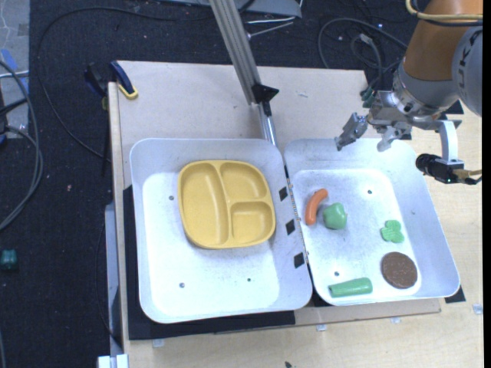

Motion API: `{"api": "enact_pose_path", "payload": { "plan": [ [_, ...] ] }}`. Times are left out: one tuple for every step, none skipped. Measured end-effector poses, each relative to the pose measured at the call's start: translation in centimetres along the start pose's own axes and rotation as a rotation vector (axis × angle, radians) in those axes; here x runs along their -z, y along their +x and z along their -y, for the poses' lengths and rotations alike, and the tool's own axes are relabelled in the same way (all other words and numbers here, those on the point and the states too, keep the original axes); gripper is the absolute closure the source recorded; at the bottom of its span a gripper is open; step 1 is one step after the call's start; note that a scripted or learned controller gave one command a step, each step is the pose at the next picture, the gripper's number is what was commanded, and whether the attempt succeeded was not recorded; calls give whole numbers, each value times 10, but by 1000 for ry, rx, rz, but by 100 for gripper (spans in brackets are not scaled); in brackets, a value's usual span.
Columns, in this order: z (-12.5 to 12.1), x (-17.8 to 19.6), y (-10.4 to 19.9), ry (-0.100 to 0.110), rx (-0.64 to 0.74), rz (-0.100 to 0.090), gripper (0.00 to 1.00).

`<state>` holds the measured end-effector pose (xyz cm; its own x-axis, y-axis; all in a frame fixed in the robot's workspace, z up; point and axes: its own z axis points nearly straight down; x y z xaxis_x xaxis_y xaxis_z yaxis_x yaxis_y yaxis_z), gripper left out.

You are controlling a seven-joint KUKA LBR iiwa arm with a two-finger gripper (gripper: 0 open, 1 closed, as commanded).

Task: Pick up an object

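The right bin point(430, 221) holds several small objects: an orange carrot point(314, 205), a green round piece point(334, 218), a small green leafy piece point(393, 231), a brown disc point(399, 270) and a green pod point(350, 287). My gripper point(368, 135) hangs above the bin's far rim, well apart from all of them. Its two fingers are spread, with nothing between them.
The left bin point(153, 228) carries a yellow divided plate point(227, 204). A slanted metal pole point(239, 44) crosses the bench behind the bins. Black clips point(291, 227) sit along the seam between the bins. A blue and yellow tool point(123, 80) lies at the bench's far left corner.
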<state>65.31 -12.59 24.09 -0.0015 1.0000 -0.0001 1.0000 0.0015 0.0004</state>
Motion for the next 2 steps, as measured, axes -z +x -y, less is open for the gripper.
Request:
{"api": "enact_pose_path", "payload": {
  "plan": [
    [0,-63,-6,6,-3,0,0],
    [2,-127,-2,6,-2,0,0]
  ]
}}
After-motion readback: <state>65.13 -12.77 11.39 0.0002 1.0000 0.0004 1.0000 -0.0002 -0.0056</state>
